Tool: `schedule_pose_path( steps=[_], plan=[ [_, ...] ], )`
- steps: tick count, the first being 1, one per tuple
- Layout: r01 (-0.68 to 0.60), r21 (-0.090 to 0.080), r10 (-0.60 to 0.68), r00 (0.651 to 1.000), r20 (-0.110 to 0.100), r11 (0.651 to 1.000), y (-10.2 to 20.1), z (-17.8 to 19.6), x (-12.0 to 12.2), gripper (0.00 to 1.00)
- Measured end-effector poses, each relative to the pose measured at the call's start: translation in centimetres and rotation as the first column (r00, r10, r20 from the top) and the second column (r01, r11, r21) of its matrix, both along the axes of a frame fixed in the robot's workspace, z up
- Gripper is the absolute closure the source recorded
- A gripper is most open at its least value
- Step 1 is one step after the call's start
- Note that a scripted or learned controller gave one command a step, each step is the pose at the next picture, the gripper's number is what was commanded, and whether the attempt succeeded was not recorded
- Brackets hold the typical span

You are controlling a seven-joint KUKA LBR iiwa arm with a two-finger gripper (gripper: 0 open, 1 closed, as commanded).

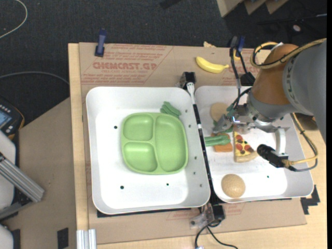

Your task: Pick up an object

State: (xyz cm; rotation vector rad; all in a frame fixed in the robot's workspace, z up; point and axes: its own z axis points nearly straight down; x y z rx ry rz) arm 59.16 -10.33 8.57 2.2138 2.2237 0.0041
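The right bin (295, 183) holds a toy carrot (222, 147) with a green top (216, 138), a pizza slice (243, 149), a round tan bun (233, 185) near the front and a pale tan piece (218, 109) at the back left. My gripper (228, 121) hangs low over the left half of this bin, just above the carrot and pizza slice and right beside the tan piece. The wrist hides part of the bin floor behind it.
The left bin (104, 180) carries a green divided plate (154, 142) and a small green leafy toy (170, 109) at its back edge. A toy banana (210, 65) lies on the cardboard behind the right bin. Cables and a black connector (271, 155) trail over the right bin.
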Motion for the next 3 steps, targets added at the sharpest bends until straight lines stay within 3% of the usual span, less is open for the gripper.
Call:
schedule_pose_path(
  steps=[1,2,3],
  plan=[
    [0.004,0.001,-0.004,1.000,0.004,1.000,-0.1,1.2,0.0,1.00],
    [-0.009,0.006,0.009,1.000,0.005,1.000,13.5,10.5,-1.6,1.00],
    [0.000,0.003,0.000,1.000,-0.011,1.000,17.1,12.3,-9.3,1.00]
  ],
)
